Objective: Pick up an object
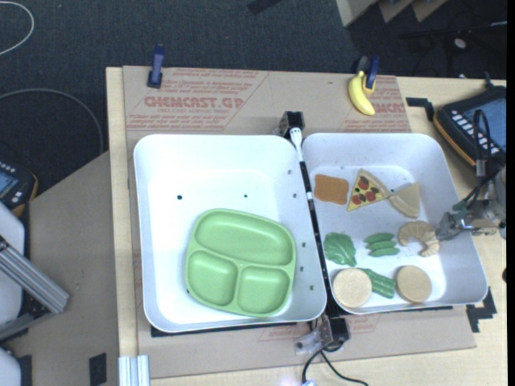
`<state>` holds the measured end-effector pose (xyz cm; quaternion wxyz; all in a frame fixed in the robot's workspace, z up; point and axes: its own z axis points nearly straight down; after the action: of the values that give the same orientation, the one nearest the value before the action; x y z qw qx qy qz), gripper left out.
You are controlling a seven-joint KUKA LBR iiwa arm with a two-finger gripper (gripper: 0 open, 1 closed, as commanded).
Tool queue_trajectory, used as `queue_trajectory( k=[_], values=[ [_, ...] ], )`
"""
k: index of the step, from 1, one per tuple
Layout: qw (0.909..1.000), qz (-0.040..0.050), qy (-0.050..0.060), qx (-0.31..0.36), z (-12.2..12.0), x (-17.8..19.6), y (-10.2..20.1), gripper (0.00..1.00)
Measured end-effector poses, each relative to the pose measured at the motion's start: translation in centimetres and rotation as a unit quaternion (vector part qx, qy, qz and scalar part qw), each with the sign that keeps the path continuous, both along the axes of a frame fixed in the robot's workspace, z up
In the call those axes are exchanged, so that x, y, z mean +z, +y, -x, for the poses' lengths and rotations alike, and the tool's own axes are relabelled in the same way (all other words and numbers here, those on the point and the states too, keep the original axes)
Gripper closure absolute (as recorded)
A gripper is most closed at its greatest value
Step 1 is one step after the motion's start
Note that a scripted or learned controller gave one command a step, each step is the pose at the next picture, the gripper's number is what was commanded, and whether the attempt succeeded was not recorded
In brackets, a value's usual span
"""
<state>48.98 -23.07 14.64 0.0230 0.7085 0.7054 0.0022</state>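
Nearest the camera, two round tan discs and a green pod are lying along the right bin's front edge. The left bin is carrying a green divided plate, seemingly waiting to receive food. Mid-bin, a leafy green piece, peas and a tan mushroom-like piece are sitting together. The hand is reaching in low from the right, just beside that mushroom piece, probably lining up a grasp; its grip state cannot be told. Farther back are lying toast and a pizza slice. On the desk beyond, a banana is resting.
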Motion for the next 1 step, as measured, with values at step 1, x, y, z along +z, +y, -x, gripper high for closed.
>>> queue_trajectory(
  k=[1],
  values=[
    [1.0, 0.001, -0.001, 0.0, -0.06, 1.01, -0.02, 1.0]
  ],
)
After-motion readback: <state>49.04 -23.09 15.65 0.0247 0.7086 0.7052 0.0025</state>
